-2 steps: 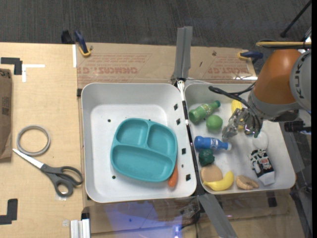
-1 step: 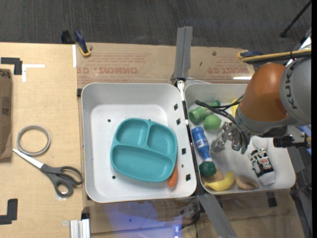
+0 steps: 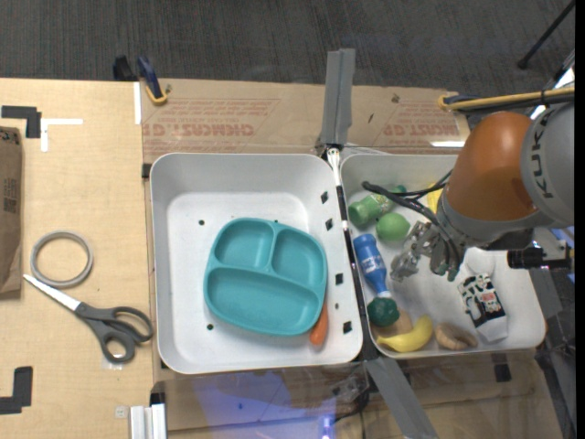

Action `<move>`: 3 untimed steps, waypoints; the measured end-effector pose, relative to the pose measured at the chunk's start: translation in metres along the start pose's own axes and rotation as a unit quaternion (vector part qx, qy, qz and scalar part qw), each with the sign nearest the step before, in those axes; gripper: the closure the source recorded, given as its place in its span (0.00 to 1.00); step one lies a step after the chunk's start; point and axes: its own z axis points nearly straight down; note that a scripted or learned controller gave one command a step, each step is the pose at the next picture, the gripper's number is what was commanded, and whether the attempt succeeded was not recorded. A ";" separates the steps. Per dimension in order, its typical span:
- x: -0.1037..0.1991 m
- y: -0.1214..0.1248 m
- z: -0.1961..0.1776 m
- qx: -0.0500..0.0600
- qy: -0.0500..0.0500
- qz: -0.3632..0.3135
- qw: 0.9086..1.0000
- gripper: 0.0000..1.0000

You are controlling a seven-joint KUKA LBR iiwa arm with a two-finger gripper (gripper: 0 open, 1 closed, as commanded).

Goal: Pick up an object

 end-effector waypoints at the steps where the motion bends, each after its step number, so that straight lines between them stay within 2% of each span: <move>1: -0.047 0.022 -0.086 -0.001 -0.001 -0.109 0.994 1.00; 2: -0.078 0.038 -0.123 -0.001 -0.001 -0.097 0.995 1.00; 3: -0.059 0.049 -0.133 -0.001 -0.001 -0.082 0.997 1.00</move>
